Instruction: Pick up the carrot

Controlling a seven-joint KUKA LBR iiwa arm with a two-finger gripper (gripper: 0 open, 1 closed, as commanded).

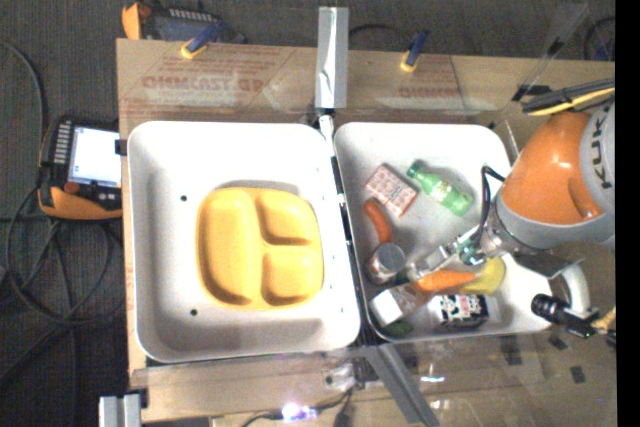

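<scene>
Two white bins sat side by side on the bench. The left bin [150,215] held a yellow divided tray [262,246] near its middle. In the right bin [480,137], the carrot [445,281] lay near the front edge, with the gripper [452,255] just above it. A green bottle [439,188] lay toward the back edge, a small patterned box [390,191] beside it, and a black-and-white carton [462,309] at the front edge.
</scene>
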